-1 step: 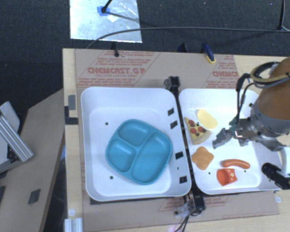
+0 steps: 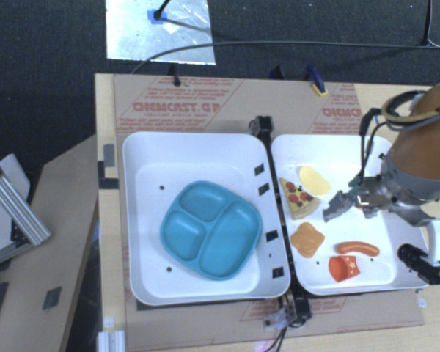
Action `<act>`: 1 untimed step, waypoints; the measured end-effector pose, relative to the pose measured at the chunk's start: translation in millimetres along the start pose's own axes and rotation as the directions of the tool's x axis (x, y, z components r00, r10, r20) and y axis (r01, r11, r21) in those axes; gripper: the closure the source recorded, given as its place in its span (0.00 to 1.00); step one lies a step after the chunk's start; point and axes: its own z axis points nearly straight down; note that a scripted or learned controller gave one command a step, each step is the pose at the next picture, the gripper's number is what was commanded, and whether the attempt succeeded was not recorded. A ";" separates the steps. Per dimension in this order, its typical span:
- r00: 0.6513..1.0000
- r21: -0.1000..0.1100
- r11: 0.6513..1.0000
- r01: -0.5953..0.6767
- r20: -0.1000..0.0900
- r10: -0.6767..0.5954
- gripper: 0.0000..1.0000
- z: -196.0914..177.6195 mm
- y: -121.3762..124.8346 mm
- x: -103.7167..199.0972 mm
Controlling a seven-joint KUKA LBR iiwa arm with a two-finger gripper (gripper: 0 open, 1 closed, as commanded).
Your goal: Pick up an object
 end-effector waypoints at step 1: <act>1.000 0.005 1.000 -0.002 -0.001 0.002 0.00 61.6 3.9 -2.3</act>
